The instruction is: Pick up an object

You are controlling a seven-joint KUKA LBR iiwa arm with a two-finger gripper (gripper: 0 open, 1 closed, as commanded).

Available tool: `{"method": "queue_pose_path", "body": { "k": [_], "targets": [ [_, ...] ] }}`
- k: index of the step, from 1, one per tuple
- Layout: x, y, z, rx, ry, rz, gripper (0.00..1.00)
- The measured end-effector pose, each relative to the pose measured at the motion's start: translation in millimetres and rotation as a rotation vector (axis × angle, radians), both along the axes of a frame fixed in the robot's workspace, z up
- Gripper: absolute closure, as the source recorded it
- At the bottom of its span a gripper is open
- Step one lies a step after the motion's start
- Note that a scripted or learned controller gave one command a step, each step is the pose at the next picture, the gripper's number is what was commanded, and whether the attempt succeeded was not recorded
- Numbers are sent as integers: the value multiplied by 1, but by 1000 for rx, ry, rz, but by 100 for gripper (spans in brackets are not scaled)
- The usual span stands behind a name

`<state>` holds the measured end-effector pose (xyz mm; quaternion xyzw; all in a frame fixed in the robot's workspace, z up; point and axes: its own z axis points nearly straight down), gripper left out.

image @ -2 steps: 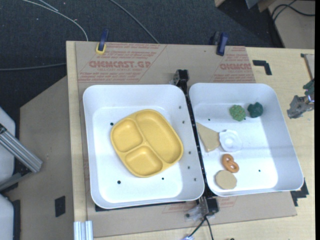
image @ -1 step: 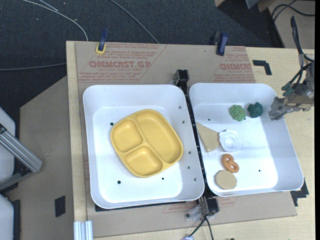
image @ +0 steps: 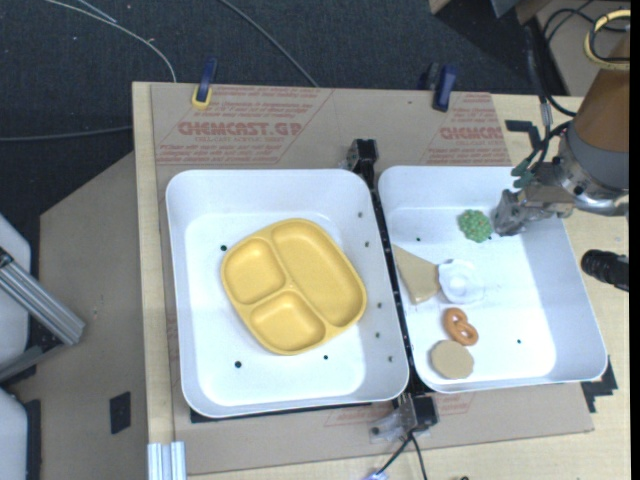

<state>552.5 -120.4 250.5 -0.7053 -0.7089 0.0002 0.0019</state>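
The right bin (image: 560,308) holds several small items. A green, bumpy broccoli-like piece (image: 475,226) lies near its back. A beige wedge (image: 417,276) lies by the left wall, with a small white piece (image: 458,281) beside it. An orange pretzel (image: 459,326) and a tan round biscuit (image: 452,359) lie nearer the front. My gripper (image: 505,215) reaches in from the right and sits low, just right of the green piece, close against it. I see nothing lifted off the bin floor.
The left bin (image: 200,368) carries a yellow divided plate (image: 292,285) with three compartments. A black divider clamp (image: 363,154) sits between the bins at the back. Blue clips (image: 443,85) hold the cardboard base. The right half of the right bin floor is bare.
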Motion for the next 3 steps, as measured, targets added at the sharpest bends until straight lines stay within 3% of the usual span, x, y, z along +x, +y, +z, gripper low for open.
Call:
{"method": "queue_pose_path", "body": {
  "k": [3],
  "targets": [
    [37,173,-7,-1,-6,2,100]
  ]
}}
